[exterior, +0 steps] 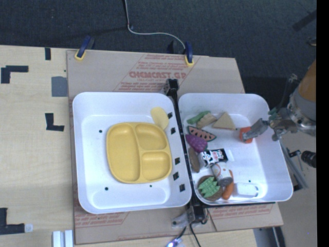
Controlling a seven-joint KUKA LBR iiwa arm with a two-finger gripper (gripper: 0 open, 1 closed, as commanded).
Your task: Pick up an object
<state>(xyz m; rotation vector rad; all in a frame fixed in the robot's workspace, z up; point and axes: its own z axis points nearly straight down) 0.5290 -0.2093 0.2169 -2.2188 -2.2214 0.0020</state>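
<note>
Orange-red object [246, 134], near right bin's [267, 107] right wall: gripper [257, 129] at it, claw state indiscernible; approach step; next, secure closure then lift.

Two bins side by side on a board [154, 76]. Left bin [87, 153]: divided tray [138, 152] lies in the middle, a small piece [160, 117] just behind its right corner. Right bin [267, 174]: toys crowd the left half, wedge [224, 121] behind, melon slice [201, 134] near the divider, carton [214, 156] centre, leafy piece [208, 187] in front. Gripper [257, 130] is over the bin's right side.
</note>
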